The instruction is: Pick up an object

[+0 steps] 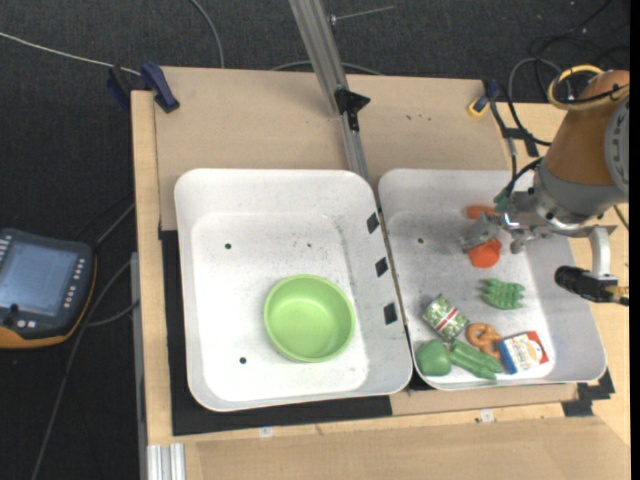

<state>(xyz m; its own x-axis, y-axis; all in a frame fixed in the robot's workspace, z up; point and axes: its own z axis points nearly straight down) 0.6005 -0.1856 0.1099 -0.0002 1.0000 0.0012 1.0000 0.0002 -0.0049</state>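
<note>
Grey arm [590, 158] with orange band, reaching in from the right, gripper [487, 238] low, fingers apparently parted.

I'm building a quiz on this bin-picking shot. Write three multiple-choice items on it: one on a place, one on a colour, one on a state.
1. Where does the green bowl lie?
A. In the left bin
B. In the right bin
C. On the bare bench

2. What colour is the small round object just below the gripper?
A. Blue
B. Orange
C. White

3. How does the green bowl stand?
A. Upside down
B. On its side
C. Upright, mouth up

Answers:
1. A, the bowl sits low in the left bin, apart from the other items.
2. B, it shows orange against the white bin floor.
3. C, its rim and hollow inside face the camera.
</note>
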